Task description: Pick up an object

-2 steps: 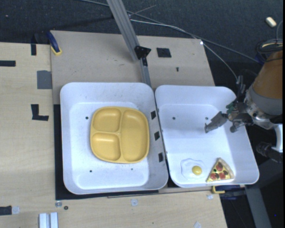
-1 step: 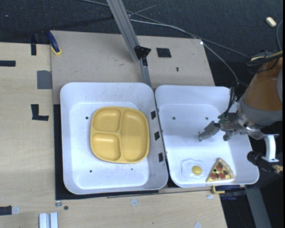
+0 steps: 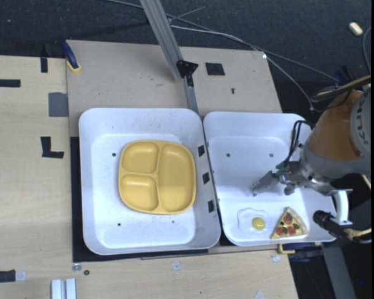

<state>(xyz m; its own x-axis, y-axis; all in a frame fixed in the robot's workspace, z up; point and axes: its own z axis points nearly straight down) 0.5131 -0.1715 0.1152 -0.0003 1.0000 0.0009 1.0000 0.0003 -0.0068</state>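
A divided plate lies in the left bin; a toy egg and pizza slice lie side by side in the right bin.

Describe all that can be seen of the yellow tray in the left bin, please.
The yellow tray is a rounded square of smooth, plastic-looking material, split into three compartments: two small ones on the left and one long one on the right. It lies flat and upright near the middle of the left bin, touching only the bin floor.

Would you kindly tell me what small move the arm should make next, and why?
Probably shift the gripper toward the near edge of the right bin and lower it over the fried egg. The gripper hovers above bare bin floor, while the egg and pizza slice lie nearer the camera.
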